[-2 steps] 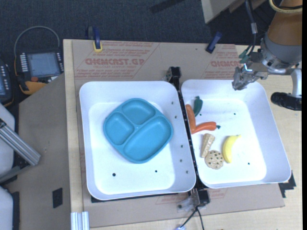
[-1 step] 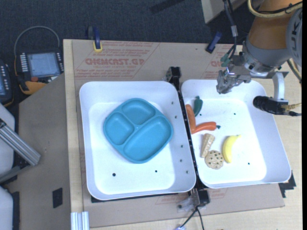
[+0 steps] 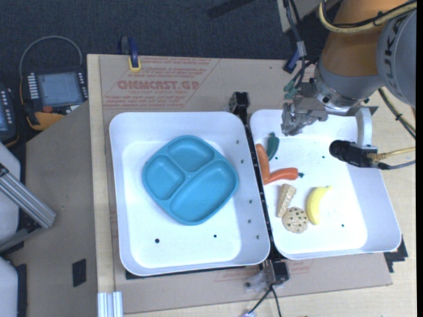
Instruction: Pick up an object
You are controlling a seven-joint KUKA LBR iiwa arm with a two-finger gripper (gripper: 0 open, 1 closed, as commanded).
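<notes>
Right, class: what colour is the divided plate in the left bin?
Light blue; the divided plate shows best in the camera view.

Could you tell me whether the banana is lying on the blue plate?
No, the banana lies in the right bin, beside the cookie.

You can read one thing: red print on the board at its far edge, beyond the left bin, roughly "CHEMCAST GP". The smaller red lines around it are too blurred.

Blue plate, yellow banana, white bins.
</notes>
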